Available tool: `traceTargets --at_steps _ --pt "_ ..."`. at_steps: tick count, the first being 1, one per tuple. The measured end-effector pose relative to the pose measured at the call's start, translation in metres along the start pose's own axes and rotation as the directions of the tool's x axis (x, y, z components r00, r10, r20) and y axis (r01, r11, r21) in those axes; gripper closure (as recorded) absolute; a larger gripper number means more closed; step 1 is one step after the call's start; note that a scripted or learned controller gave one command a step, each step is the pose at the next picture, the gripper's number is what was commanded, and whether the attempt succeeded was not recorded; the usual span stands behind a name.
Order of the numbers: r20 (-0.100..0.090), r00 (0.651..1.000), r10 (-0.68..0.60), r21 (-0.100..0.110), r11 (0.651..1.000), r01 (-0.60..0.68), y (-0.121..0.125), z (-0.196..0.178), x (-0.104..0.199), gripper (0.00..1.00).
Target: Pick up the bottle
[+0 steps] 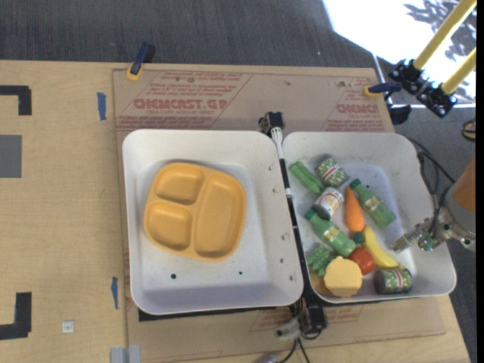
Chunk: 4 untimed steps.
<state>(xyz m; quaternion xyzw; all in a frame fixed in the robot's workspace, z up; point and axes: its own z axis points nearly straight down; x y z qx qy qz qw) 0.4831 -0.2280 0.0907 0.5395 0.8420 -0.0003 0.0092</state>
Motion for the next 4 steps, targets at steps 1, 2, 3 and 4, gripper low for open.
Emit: traceTargets --at_steps 1,2,3,4 --pt "0.005 0.967 -0.254 -0.002 0.967 0.254 0.0007 -0.0003 -0.0012 1.00" --pt "0.006 0.866 -0.500 -0.003 0.866 0.500 0.0020 -0.0005 -0.0008 1.00" --pt "0.010 0.596 -0.803 -0.003 0.596 0.803 0.0038 -0.0007 -0.0003 1.00" --pt "-0.006 0.222 -0.975 -0.012 0.222 0.975 -0.0002 -0.0050 0.0051 1.00"
